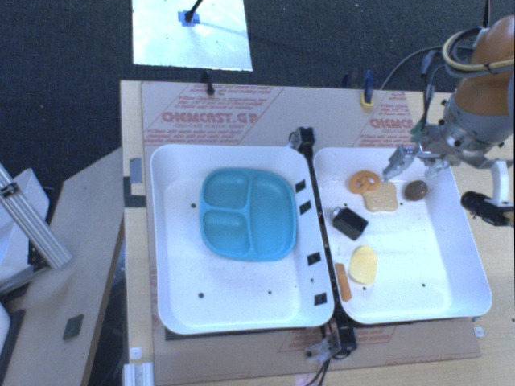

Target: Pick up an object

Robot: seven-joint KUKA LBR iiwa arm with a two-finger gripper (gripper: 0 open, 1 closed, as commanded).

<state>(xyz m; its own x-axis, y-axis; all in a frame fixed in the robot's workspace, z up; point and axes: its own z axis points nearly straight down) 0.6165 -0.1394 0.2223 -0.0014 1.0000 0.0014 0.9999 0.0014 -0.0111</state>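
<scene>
The right bin (pixel 467 256) holds several small objects. An orange ring-shaped piece (pixel 364 182) lies at the back, touching a beige square slice (pixel 381 199). A brown round piece (pixel 415 190) sits just right of the slice. A black block (pixel 349 222) lies near the bin's left wall, with a yellow oval piece (pixel 363 264) and a thin orange stick (pixel 342 281) closer to the front. My gripper (pixel 417 167) hangs over the back of this bin, just behind the brown piece. It is open, with nothing between its fingers (pixel 395 166).
The left bin (pixel 173 296) bears a blue divided plate (pixel 245 214). A black divider strip (pixel 315 232) runs between the two bins. The arm (pixel 483 95) with its cables rises at the right. A black fixture (pixel 483 207) sits by the right bin's outer rim.
</scene>
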